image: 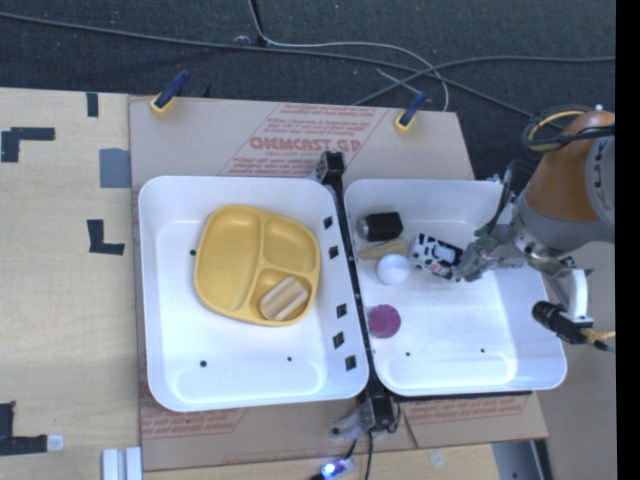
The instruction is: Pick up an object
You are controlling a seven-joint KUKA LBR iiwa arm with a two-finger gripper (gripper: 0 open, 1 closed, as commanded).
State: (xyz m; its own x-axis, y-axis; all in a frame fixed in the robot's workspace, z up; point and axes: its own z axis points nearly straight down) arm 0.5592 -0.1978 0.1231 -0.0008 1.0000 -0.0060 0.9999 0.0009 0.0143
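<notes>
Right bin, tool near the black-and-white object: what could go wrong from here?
1. The tool is at the black-and-white object's edge, so a grip may be off-centre and slip.
2. The white ball lies close beside it; a nudge could send it rolling.
3. The dark cylinder is also close by, so contact might shift it.

Two shallow white plastic bins sit mid-frame, the left bin point(165, 298) and the right bin point(500, 363). In the left lies a mustard-yellow divided plastic plate point(240, 253) bearing a tan, bread-coloured oval piece point(284, 298). The right bin holds a black cylindrical object point(381, 226), a plain white ball point(392, 269), a flat magenta disc point(384, 319) and a small white object with black spots point(433, 254). Beneath is a brown cardboard sheet with red lettering point(300, 143). At right, the grey arm's orange band point(560, 183).
</notes>
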